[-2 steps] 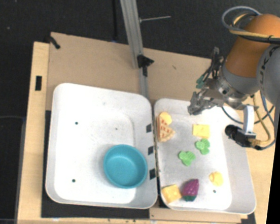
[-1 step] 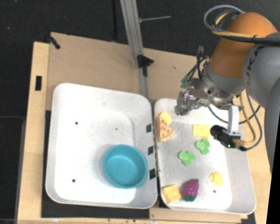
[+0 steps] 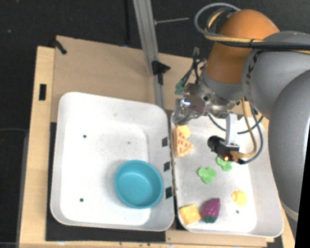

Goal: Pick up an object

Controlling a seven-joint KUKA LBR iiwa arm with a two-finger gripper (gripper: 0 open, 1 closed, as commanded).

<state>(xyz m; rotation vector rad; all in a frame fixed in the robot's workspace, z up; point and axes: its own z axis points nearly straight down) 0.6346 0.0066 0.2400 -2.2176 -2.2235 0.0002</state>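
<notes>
Contact with any object had not been shown at this moment. The gripper point(image 3: 182, 112) was held low over the far left corner of the right bin point(image 3: 256, 219), just beyond the yellow waffle-like piece point(image 3: 183, 142) that lay against the bin's left wall. Whether the gripper was released or clenched could not be told, since its tip was obscured by the wrist and cables. Nothing was seen lifted. Several candidates were left in the right bin: a green piece point(image 3: 206, 174), a purple piece point(image 3: 210, 209), a yellow block point(image 3: 189, 214) and a small yellow piece point(image 3: 239, 197). A blue bowl point(image 3: 138, 183) was placed in the left bin point(image 3: 81, 122). The pick was judged barely begun, with descent, grasp and lift all remaining.
</notes>
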